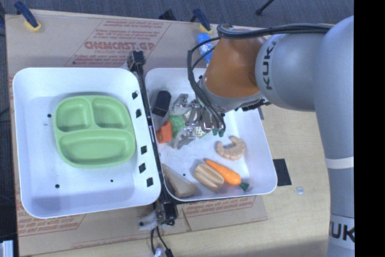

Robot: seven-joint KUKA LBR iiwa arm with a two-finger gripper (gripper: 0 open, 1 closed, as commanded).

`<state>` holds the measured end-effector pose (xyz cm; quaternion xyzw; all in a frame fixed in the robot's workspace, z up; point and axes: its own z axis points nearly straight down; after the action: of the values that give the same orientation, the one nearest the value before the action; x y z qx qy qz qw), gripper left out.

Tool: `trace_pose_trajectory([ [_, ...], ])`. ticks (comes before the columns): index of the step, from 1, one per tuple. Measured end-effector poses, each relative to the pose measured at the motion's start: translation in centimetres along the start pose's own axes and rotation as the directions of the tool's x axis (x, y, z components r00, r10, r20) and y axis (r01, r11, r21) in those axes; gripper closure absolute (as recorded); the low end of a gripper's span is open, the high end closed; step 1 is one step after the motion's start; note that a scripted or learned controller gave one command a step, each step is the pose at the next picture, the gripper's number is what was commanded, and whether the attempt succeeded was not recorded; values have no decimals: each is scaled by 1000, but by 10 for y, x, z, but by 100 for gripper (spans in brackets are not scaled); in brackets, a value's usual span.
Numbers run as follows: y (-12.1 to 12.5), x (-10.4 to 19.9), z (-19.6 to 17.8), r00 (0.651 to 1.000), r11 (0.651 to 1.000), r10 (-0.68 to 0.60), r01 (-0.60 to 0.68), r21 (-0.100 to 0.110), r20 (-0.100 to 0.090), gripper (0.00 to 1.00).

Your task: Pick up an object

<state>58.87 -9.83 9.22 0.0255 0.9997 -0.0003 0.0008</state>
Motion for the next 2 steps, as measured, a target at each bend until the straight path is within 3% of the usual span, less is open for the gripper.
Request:
trace_pose_trajectory([
  [1, 3, -17, 0, 994, 994, -108, 108, 7, -9, 0],
  [2, 1, 15, 0, 966, 966, -260, 260, -1, -3, 0],
])
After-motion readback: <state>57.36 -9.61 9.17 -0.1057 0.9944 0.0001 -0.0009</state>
